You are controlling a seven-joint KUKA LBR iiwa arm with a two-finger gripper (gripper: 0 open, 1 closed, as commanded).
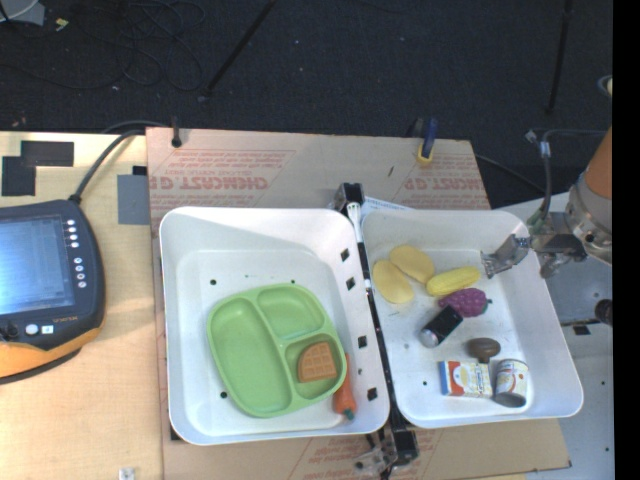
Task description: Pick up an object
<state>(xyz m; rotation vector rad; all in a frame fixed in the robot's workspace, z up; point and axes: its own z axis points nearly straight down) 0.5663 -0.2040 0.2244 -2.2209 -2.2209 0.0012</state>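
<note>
The gripper (512, 251) hung at the upper right corner of the right bin (560, 368), reaching in from the right edge, its metal fingertips just over the bin's inner wall. Whether those fingers stood apart or together could not be told at this angle and size; nothing showed between them, and they touched none of the objects. The nearest things lay below and to the left of it: a yellow banana-like piece (453, 281), and just under that a purple toy (466, 302) that touched a black cylinder (440, 326) lying tilted. Two pale yellow rounded pieces (402, 272) sat close together near the bin's left wall. Toward the near right corner rested a small brown object (484, 348), a little white carton (463, 378) and a can (510, 382) on its side, the last two side by side. In the left bin (190, 258) a green divided plate (250, 353) carried a waffle-like brown toy (318, 361) in its small compartment, with an orange carrot (344, 400) just beside the plate's near edge.
</note>
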